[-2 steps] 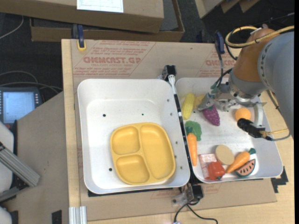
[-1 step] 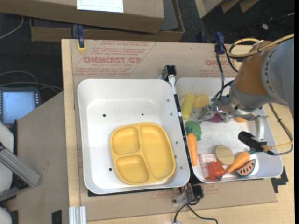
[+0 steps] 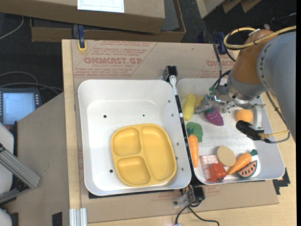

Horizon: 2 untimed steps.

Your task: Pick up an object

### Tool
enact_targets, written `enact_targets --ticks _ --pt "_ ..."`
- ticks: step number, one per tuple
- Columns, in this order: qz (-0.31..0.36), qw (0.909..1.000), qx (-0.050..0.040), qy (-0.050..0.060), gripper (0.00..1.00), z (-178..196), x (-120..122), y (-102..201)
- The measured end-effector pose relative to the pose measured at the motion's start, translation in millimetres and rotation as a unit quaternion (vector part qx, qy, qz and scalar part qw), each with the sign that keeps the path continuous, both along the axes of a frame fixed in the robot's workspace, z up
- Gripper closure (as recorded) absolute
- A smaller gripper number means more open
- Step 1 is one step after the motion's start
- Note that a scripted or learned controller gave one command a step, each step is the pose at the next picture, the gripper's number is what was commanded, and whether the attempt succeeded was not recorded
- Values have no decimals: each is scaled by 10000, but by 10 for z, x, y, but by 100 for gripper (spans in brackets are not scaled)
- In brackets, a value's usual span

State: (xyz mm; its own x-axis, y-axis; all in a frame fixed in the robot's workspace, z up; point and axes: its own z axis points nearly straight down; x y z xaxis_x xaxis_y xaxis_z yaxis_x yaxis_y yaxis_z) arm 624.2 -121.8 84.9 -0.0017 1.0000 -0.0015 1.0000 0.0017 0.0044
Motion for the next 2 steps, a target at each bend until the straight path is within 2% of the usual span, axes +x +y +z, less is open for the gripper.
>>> enact_targets --ticks 1,2 --pt "-12 10000 10 38 0 -1 -174 -77" --pt "-5 10000 3 14 100 107 -158 -75"
